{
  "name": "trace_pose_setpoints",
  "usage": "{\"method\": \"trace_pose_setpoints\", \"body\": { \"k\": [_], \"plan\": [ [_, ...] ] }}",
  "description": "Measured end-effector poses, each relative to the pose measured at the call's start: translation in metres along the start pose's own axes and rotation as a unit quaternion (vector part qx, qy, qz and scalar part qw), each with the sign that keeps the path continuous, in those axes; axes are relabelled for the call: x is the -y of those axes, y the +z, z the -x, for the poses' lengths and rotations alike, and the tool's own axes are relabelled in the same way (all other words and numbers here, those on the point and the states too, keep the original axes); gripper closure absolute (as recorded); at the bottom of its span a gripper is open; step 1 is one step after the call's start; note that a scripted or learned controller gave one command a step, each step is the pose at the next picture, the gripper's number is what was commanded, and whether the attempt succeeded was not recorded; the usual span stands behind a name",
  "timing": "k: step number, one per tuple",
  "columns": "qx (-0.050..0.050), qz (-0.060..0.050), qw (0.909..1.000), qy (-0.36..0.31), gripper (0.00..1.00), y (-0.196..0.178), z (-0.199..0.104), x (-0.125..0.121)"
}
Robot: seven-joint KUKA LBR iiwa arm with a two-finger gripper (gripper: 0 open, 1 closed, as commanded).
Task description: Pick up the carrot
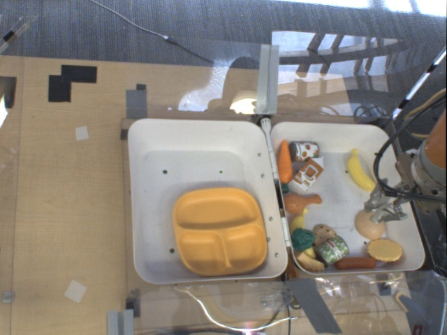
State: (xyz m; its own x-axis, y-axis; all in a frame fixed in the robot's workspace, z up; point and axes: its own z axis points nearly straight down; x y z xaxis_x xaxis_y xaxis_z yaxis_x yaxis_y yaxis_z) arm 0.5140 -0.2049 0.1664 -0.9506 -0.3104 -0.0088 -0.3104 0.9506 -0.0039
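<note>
Overhead, pale wooden bench (63,208) under two white bins (202,152); pincer (384,206) state unclear.

carrot (284,162) lies along right bin's (419,253) left wall.

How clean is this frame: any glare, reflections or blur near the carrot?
Camera view: bright glare spot and window reflections on the glossy bench behind the bins; carrot evenly lit and fairly sharp; gripper slightly soft; soft shadows under the yellow tray.
</note>
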Motion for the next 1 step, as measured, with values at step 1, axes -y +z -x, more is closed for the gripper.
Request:
{"method": "trace_pose_setpoints", "body": {
  "k": [1],
  "plan": [
    [0.000,0.000,0.9972,-0.075,1.00,0.0137,-0.0094,-0.0031]
  ]
}}
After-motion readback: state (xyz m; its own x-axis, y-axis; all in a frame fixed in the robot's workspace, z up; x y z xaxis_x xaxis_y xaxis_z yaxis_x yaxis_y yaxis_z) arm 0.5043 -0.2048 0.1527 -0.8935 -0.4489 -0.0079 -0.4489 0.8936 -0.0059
